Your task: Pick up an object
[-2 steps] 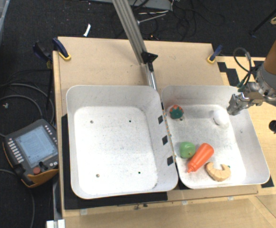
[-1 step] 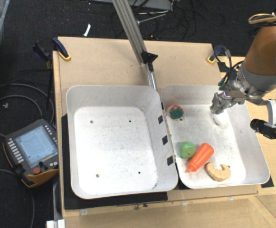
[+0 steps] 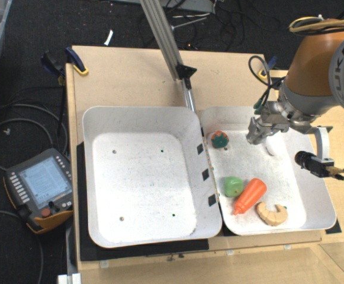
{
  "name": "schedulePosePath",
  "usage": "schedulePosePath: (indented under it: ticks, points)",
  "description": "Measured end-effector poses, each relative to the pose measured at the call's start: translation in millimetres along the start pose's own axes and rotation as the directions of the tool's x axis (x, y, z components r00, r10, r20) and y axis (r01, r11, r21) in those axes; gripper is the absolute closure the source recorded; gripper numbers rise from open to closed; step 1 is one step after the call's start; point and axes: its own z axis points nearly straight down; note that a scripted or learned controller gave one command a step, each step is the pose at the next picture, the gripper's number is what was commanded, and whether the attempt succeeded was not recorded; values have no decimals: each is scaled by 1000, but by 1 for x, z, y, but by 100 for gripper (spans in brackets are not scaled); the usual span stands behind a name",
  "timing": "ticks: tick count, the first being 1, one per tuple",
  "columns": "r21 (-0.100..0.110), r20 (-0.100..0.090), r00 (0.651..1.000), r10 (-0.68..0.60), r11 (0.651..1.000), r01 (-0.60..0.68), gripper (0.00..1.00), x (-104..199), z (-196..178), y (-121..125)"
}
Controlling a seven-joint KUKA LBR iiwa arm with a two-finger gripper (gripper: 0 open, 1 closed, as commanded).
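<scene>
Lying slantwise, tapered orange carrot [image 3: 250, 196]

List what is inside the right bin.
The right bin holds a carrot, a green item, a tan piece, a small ball; the gripper partly covers something white.

Bright, even overhead light; white bins [image 3: 142, 182] near blown out, speckle still visible. Soft, short shadows under toys. Dark, underexposed floor at upper left of frame. Mild softness, slight grain throughout.

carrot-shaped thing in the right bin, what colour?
Orange-red carrot, camera view, beside a green piece.
</scene>
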Motion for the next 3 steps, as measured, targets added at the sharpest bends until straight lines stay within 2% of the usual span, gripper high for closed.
schedulePosePath:
  ticks: [1, 3]
  points:
    - [2, 0, 1000, 0, 1000, 0, 100, 50, 8, -3]
    - [-1, 0, 1000, -1, 1000, 1, 100, 167, -15, -18]
